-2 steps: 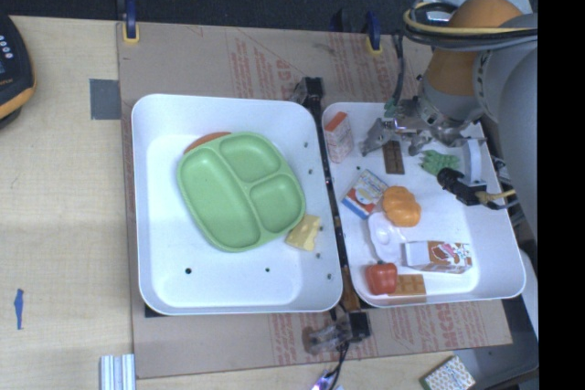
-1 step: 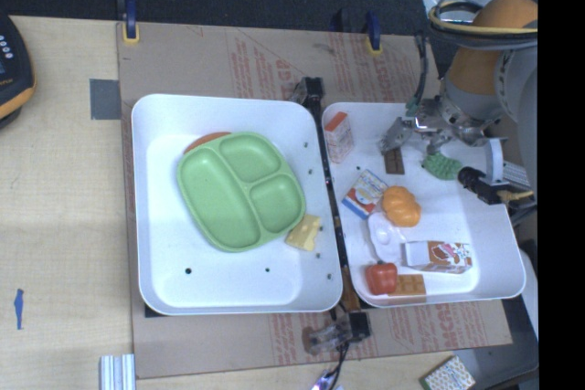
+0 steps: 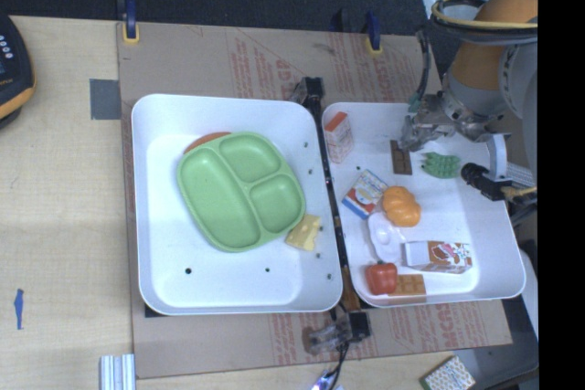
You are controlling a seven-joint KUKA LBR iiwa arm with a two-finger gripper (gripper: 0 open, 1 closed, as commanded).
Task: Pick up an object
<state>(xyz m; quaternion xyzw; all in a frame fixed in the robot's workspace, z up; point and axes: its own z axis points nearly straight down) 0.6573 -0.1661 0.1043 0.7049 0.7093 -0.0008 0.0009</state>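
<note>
The left bin (image 3: 164, 279), smooth white plastic, bears a pale green three-part plate (image 3: 239, 190) over an orange disc (image 3: 207, 140), a yellow wedge (image 3: 304, 233) beside. The right bin (image 3: 498, 274) holds a printed carton (image 3: 437, 256), a small orange-topped box (image 3: 339, 134), an orange round fruit (image 3: 401, 206), a red pepper (image 3: 382, 277), a knobbly green toy (image 3: 441, 164); no print is legible. The gripper (image 3: 422, 129) hangs over its far side, grasp unclear.

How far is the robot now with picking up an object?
Nothing looks picked yet. The gripper is low at the far side of the right bin, near the green toy, and no thing shows between its fingers. The orange fruit, small carton and other items lie in the bin. The grasp and the lift are left.
</note>
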